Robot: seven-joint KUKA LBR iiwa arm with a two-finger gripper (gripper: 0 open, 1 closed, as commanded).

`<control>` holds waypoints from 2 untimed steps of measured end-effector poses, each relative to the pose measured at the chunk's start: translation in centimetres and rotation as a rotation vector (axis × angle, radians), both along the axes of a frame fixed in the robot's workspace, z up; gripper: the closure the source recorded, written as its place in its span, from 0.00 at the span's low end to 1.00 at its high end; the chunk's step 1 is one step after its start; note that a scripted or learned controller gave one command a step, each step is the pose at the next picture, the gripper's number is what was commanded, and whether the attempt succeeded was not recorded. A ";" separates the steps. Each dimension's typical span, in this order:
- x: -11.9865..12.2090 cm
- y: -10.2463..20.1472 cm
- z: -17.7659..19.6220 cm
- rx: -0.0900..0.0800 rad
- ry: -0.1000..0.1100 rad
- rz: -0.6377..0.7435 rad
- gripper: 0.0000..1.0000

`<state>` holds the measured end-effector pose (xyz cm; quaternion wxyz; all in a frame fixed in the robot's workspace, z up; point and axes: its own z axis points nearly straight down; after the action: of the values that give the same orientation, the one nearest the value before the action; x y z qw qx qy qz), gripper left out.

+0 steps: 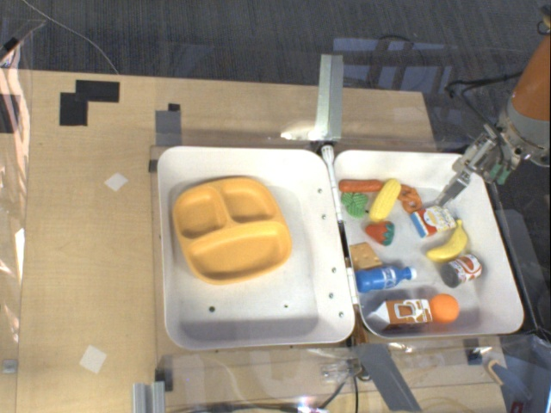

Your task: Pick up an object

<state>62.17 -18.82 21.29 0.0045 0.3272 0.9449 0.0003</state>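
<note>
**Pincer poised over the small carton in the right bin**

We see the pincer [448, 194] reaching in at a slant, its tips just above a small white carton with red and blue print [433, 221]; whether the tips are apart or together we cannot tell from here. We take that carton as the likely target. It lies in the right-hand shallow white bin [508, 265], toward the back, touching a yellow plastic banana [449, 244] and near a yellow toy corn cob [385, 199].

We judge the carton light and fairly stiff, with flat faces that should give a sure hold across its narrow sides; its glossy print may be a little slippery. The banana pressed against it could be nudged or caught by a tip.

The carton looks boxy, lying flat and turned at an angle. Elsewhere in the same bin we see a blue plastic bottle [382, 277] and an orange ball [444, 307]. The left bin holds a yellow divided plastic tray [231, 227].
</note>
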 end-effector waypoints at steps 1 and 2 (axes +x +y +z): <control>-1.8 2.8 -12.2 0.003 -0.009 -0.318 0.00; 0.7 7.3 -12.5 0.008 -0.002 -0.678 0.00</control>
<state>62.83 -11.57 8.79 0.0038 0.6229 0.7823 0.0030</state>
